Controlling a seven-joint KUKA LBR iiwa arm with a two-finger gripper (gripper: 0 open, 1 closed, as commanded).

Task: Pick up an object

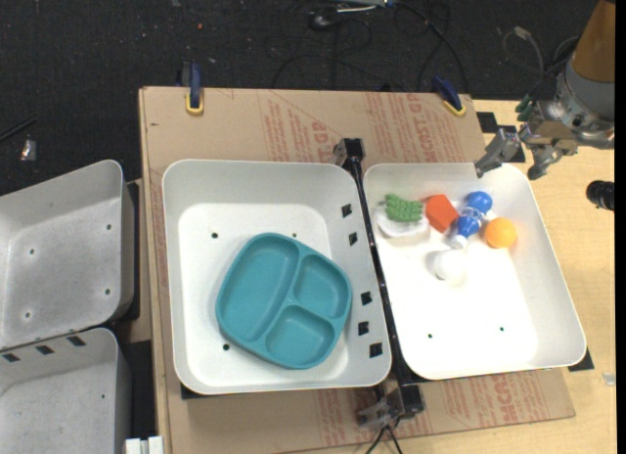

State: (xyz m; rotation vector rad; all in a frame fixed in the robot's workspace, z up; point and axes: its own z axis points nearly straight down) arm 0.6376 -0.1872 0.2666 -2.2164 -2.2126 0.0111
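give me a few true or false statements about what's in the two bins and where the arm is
1. The teal divided plate lies in the left bin. True.
2. The orange ball sits in the left bin. False: it is in the right bin.
3. The gripper holds the orange block. False: the block lies in the bin, apart from the gripper.
4. The green toy is beside the orange block. True.
5. The gripper is above the right bin's far right corner. True.

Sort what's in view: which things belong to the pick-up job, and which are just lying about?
Job: gripper, open above the right bin; green toy, orange block, blue toy, orange ball, white ball.

Lying about: teal tray, left bin, clamps, cables.
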